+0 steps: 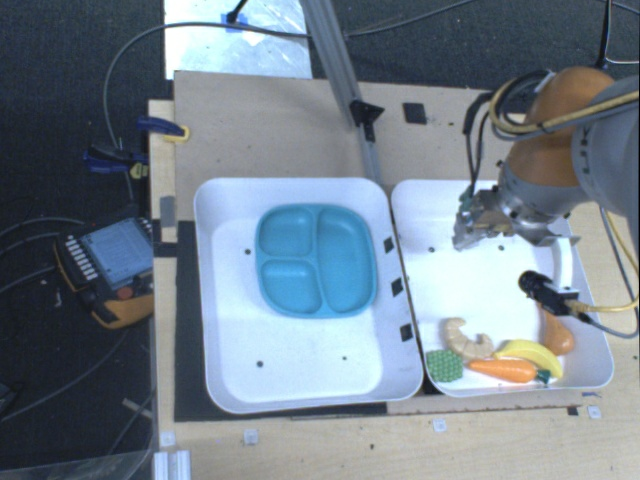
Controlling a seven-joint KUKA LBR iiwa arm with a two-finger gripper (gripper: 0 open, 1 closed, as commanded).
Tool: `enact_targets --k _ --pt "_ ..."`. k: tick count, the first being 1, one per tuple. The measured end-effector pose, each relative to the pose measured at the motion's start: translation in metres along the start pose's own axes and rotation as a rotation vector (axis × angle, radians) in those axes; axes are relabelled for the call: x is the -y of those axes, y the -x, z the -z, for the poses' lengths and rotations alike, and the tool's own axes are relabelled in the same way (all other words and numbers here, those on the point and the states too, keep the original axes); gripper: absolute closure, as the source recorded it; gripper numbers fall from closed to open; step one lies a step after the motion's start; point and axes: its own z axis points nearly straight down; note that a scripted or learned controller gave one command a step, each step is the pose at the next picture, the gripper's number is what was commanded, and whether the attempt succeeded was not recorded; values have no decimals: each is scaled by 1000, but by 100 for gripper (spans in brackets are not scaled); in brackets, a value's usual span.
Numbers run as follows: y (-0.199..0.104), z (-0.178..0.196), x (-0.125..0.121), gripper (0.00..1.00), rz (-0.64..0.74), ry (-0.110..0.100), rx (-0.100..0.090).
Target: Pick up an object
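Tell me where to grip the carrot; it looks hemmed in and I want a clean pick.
Grip the carrot across its thick orange middle, coming straight down from above. It lies flat along the right bin's near wall, with the banana close behind, so the pincer should straddle its narrow width.

Grey arm (610,158) with orange band (565,118), yellow and black cables.

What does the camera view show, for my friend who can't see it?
A grey and orange robot arm reaches in from the right, its gripper hanging over the right white bin. Toy food sits in that bin's near corner: a banana, a carrot and more. The left white bin holds a blue divided plate.
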Motion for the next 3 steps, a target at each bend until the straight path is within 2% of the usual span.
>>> enact_targets --k 1,2,3 --pt "9 59 -6 100 0 1 1" --pt "10 103 -8 100 1 0 1" --pt "-42 89 -9 100 5 -5 -2"
